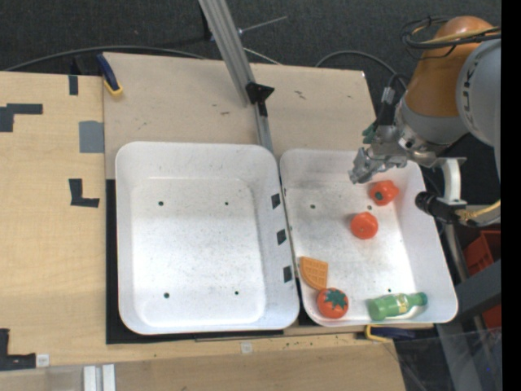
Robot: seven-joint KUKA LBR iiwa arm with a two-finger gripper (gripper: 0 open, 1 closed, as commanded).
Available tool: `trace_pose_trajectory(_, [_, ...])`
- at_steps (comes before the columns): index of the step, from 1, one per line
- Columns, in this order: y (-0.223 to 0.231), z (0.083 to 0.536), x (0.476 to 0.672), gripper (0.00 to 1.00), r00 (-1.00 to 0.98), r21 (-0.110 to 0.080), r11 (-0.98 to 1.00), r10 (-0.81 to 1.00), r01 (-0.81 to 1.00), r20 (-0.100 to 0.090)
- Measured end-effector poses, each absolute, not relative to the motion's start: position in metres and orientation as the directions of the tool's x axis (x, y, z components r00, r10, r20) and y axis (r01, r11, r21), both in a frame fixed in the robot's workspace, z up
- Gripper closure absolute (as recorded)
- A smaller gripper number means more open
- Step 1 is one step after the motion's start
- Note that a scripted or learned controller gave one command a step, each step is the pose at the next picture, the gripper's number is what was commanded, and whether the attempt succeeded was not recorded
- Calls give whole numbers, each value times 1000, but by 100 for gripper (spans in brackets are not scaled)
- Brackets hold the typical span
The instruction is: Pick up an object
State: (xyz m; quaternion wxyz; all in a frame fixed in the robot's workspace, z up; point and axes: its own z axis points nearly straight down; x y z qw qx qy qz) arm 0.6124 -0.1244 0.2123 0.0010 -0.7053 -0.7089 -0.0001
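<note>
Toy food lies scattered in the right-hand bin [423,226], the one nearer the desk's right edge, so any piece could serve as the thing to pick up. Closest to the arm is a small red-orange toy tomato [383,191] near that bin's far right corner. A second orange-red ball [364,225] sits just beside it, a little toward the bin's middle. Along the bin's near edge lie an orange wedge [314,270], a red tomato with a green top [332,301] touching or almost touching the wedge, and a green bottle [396,305] on its side in the near right corner. The left bin [195,157] is a plain white tray beside it.

The gripper [364,169] hangs over the far part of the right bin, its grey wrist and orange band reaching in from the right. It appears placed there to come down on the nearest piece. The fingers are small and dark against the arm, and whether they are spread or pressed together cannot be told; nothing is visibly between them.

The toy tomato lies just beside the gripper's tip, slightly toward the desk's right and near edges, seemingly apart from it and resting on the bin floor. A grasp would probably need a small shift that way before lowering.
</note>
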Motion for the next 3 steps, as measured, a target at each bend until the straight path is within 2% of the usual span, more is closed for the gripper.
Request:
trace_pose_trajectory(1, [-67, 220, 630, 100, -7, 1, 7, 1000, 1000, 2])
trace_pose_trajectory(2, [-9, 212, 632, 100, -7, -3, 7, 1000, 1000, 2])
trace_pose_trajectory(3, [46, 227, 646, 100, -7, 1, 7, 1000, 1000, 2])
